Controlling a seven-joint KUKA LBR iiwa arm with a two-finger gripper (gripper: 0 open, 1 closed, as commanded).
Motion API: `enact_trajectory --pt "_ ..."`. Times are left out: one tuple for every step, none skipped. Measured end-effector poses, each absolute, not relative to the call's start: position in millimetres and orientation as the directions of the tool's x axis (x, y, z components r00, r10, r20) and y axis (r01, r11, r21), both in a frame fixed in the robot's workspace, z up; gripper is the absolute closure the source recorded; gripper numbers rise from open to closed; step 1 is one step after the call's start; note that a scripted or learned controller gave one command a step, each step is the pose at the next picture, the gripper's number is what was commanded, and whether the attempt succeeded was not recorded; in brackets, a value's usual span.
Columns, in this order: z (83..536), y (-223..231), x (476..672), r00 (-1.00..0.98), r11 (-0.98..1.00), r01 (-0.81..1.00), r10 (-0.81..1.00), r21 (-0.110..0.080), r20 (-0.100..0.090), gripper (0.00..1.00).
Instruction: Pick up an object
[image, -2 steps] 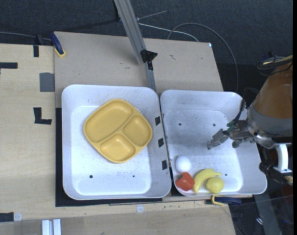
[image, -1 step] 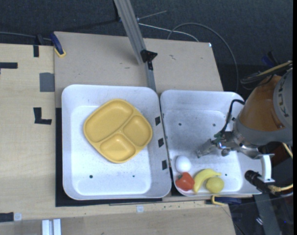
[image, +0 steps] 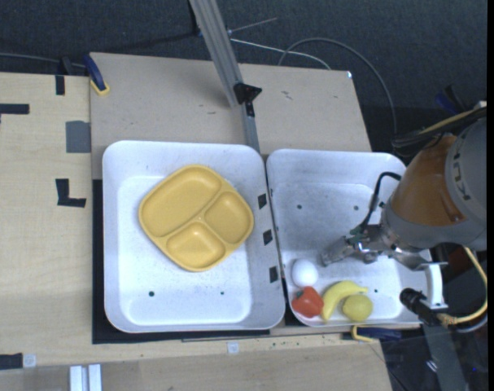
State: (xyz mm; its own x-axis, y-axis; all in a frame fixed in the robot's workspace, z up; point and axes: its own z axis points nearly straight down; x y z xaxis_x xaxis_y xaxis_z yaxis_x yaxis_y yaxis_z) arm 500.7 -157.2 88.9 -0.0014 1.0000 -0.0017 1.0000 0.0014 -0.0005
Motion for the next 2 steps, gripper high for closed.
enact_trajectory --pt "99 -156 500.7 -0.002 0.002 1.000 1.000 -0.002 0.001 1.00" --pt "141 -159 499.4 -0.001 0.001 1.000 1.000 0.002 0.000 1.00"
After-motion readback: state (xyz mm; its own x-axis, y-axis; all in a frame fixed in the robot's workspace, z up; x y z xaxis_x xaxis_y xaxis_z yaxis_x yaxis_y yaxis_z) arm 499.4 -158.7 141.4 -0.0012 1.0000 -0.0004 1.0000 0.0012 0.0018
